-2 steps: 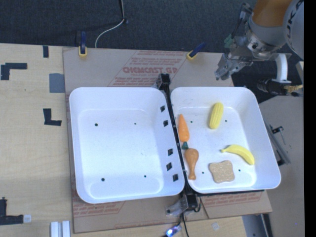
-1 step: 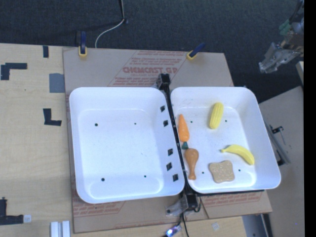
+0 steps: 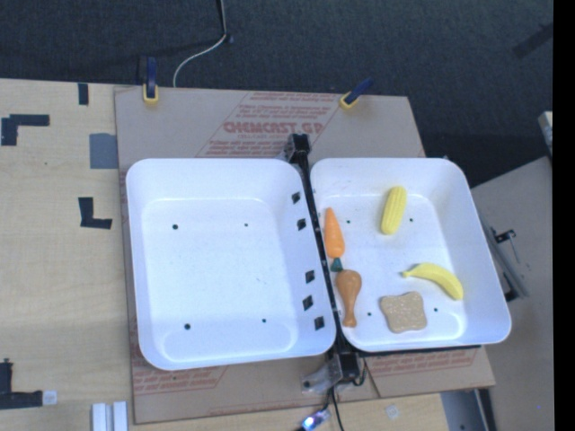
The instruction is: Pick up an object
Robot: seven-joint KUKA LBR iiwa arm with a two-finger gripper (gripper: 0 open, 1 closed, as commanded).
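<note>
A pale grey sliver (image 3: pixel 545 126) with a darker edge sits at the right border, beyond the bench; whether it belongs to the robot's casing cannot be told.

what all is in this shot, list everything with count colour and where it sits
white bins: 2, white, side by side on the cardboard sheet
corn cob: 1, yellow, right bin, upper middle
carrot: 1, orange with green tip, right bin, along its left wall
drumstick: 1, orange-brown, right bin, below the carrot
banana: 1, yellow, right bin, lower right
bread slice: 1, tan, right bin, near its bottom edge
cardboard sheet: 1, brown, under both bins
clamps: 2, blue and yellow, cardboard's top edge
cable: 1, white, on dark floor above
</note>
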